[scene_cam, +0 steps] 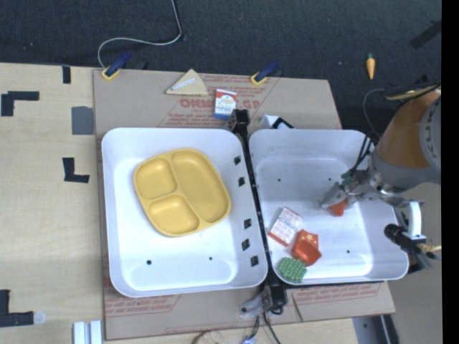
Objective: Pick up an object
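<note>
Green scrubber (292,268) lies well apart from gripper (337,203), closed on orange object (337,208).

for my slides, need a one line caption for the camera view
KUKA arm's gripper low in the right bin by a small orange item; yellow divided plate in left bin.

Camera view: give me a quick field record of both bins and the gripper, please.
left bin: yellow tray, three compartments
right bin: white packet, orange block, green piece near the front wall
gripper: low in the right bin, a small orange thing at its tip; grasp unclear
arm: reaches in from the right
</note>
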Tool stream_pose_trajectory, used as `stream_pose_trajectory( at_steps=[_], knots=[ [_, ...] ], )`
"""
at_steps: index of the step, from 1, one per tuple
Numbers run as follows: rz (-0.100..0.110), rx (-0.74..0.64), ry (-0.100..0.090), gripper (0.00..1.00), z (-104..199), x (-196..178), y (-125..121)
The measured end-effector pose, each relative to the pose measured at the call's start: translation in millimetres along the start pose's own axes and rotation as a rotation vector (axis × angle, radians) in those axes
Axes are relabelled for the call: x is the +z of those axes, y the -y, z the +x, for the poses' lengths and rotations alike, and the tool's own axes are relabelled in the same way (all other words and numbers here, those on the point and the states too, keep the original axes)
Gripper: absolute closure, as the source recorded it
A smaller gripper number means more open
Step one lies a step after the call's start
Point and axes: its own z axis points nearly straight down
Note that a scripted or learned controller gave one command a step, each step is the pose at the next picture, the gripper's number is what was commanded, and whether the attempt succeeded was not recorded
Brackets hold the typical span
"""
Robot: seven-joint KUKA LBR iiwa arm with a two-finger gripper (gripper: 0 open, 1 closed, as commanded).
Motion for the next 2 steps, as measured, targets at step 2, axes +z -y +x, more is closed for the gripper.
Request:
stream_pose_trajectory(
  at_steps=[2],
  knots=[
    [0.006,-0.002,-0.006,1.0,142.0,-87.7,-23.3]
  ],
)
